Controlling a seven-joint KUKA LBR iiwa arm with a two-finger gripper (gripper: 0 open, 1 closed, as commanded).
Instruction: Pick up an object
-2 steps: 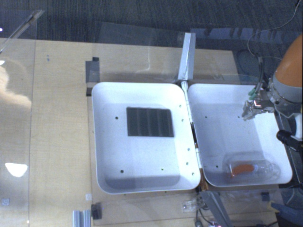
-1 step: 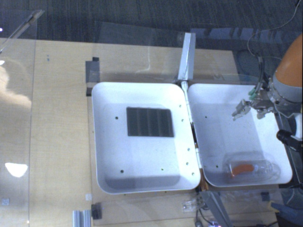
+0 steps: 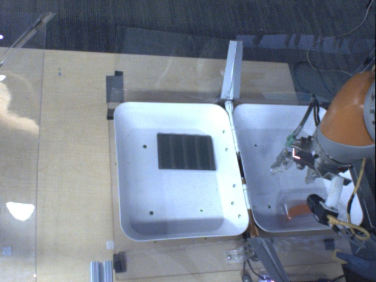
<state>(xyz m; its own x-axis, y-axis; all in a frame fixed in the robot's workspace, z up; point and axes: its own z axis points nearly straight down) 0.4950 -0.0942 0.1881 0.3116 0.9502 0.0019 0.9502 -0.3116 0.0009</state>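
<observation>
A small orange-red object [image 3: 297,210] lies near the front wall of the right bin [image 3: 258,128]. A dark ribbed rectangular block [image 3: 185,151] lies flat in the middle of the left bin [image 3: 135,204]. My gripper [image 3: 286,160] hangs over the middle of the right bin, below the orange band [image 3: 351,116] of the arm, which reaches in from the right. It is behind the orange-red object and above it in the view, apart from it. Nothing is seen held by it.
A metal divider post [image 3: 231,69] stands behind the seam between the bins. Cables and a black fitting [image 3: 320,209] hang off the arm at the right bin's front right corner. The wooden bench [image 3: 59,157] stretches to the left.
</observation>
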